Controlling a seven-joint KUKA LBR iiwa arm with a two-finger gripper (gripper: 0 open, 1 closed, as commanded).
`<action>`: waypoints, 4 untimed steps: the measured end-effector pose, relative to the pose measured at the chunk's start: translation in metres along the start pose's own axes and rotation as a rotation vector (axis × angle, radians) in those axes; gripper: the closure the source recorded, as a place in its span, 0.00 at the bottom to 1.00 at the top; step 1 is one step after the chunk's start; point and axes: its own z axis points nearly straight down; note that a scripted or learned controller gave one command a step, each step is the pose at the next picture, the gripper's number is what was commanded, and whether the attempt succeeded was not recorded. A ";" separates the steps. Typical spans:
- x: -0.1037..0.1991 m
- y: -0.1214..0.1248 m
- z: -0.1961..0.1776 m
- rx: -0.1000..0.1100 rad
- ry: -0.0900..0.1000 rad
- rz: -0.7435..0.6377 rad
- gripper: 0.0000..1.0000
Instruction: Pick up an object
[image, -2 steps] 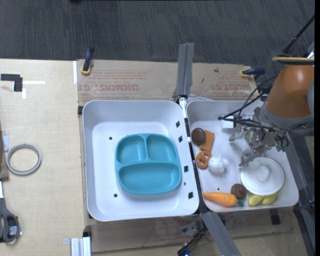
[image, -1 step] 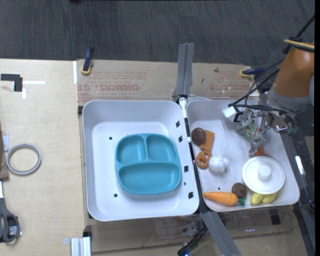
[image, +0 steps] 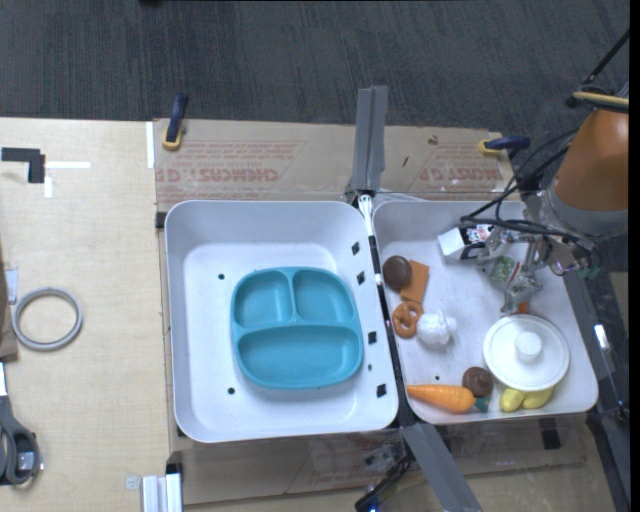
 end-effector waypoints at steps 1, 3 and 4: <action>-0.010 -0.002 0.003 -0.006 0.015 0.079 0.00; 0.001 0.016 0.001 0.001 0.001 0.109 0.00; 0.013 0.004 -0.001 0.000 -0.003 0.089 0.00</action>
